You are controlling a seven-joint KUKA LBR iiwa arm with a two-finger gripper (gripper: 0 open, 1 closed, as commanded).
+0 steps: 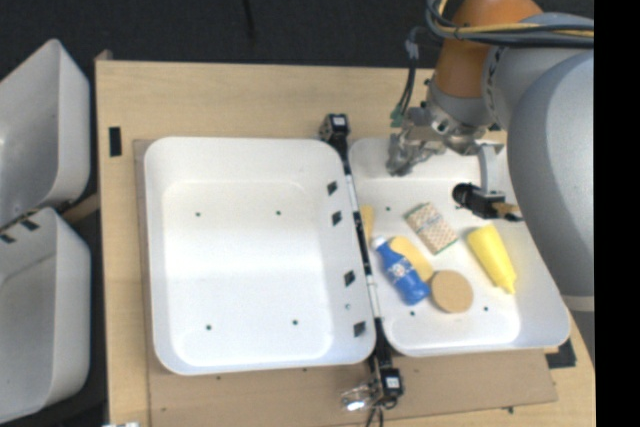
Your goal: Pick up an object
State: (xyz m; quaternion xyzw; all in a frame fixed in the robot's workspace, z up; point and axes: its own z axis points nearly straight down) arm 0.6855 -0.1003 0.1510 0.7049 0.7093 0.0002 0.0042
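**Two bins, one arm low over the right one**

Two shallow white bins sit side by side on the bench. The gripper (405, 158) hangs over the far left corner of the right bin (500, 330), and from where I stand I cannot tell how it is set. Nothing shows in its grasp. The objects lie nearer the front of that bin: a patterned block (431, 227), a yellow banana-like piece (493, 255) to its right, a blue bottle (401, 275), and a round tan disc (451, 292) just beside the bottle. The left bin (160, 245) sits alongside
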